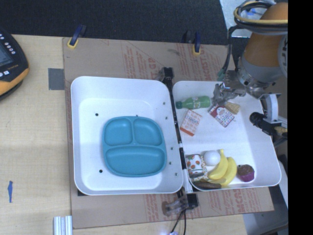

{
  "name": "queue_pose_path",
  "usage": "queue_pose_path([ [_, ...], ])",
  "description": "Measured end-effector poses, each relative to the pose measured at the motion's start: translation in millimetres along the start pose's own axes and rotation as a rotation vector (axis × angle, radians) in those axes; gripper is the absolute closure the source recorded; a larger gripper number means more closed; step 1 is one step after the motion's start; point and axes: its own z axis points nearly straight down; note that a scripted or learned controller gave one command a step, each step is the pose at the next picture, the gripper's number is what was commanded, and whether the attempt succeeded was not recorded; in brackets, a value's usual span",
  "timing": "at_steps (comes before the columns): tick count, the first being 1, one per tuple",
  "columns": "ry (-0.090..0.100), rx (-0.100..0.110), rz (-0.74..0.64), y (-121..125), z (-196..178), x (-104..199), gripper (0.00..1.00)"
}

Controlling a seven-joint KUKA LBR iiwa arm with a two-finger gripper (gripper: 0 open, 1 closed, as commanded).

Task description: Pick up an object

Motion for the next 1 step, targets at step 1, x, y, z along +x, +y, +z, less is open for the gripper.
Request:
queue_pose_path([
  [1, 0.002, 0.011, 0.007, -30.2, 98.0, -53.1, 1.0],
])
